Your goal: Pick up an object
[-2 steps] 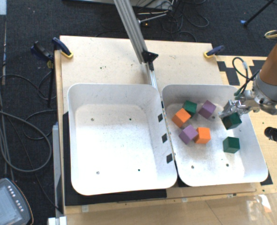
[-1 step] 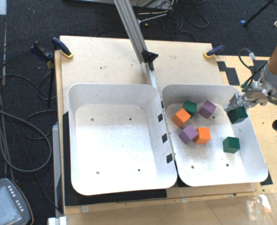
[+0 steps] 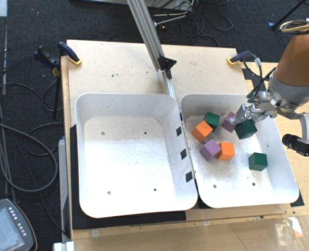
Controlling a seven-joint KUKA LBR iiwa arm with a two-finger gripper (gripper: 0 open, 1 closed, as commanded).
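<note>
Sitting at the claw's (image 3: 247, 118) tip in the right white bin (image 3: 279, 184), upper right of frame, a dark green cube (image 3: 245, 129) touches it; whether it is gripped, I cannot tell. Just left lies a small purple block (image 3: 229, 122).

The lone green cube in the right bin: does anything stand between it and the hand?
Nothing visible does. The green cube lies apart on bare bin floor, and the hand sits up-view of it, over another dark green block. The orange cube lies off to the side.
</note>
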